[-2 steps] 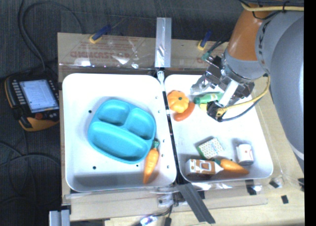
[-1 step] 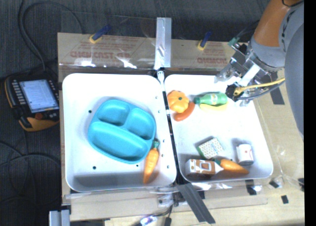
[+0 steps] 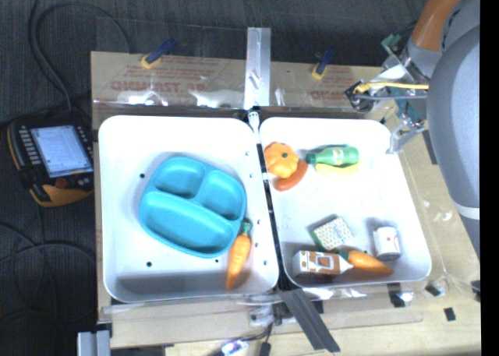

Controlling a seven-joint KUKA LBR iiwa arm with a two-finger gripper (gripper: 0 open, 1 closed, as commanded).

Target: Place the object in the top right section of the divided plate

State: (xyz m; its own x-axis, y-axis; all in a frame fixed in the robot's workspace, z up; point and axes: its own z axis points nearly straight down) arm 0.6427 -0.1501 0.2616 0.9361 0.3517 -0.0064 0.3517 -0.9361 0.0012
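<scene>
Grey arm [image 3: 468, 113] slants down to the pincer [image 3: 399, 130] at the right bin's [image 3: 366, 199] far corner; released or clenched, I cannot tell. Nearest it lie one green bottle [image 3: 334, 157] and one orange fruit [image 3: 281, 161], farther one white can [image 3: 386, 241], one checkered packet [image 3: 334, 232], one brown carton [image 3: 316, 263] with unreadable print, one carrot [image 3: 368, 262]. Farthest, in the left bin [image 3: 117, 191], one blue divided plate [image 3: 191, 202], a second carrot [image 3: 239, 259] just beside.

Light: bright, even, from overhead. Left bin [image 3: 117, 214] and right bin [image 3: 405, 191]: nearly overexposed. Divided plate [image 3: 191, 202]: soft shadow at rim. Far plastic sheeting [image 3: 179, 86]: glare. Arm [image 3: 468, 113], right: out of focus.
</scene>
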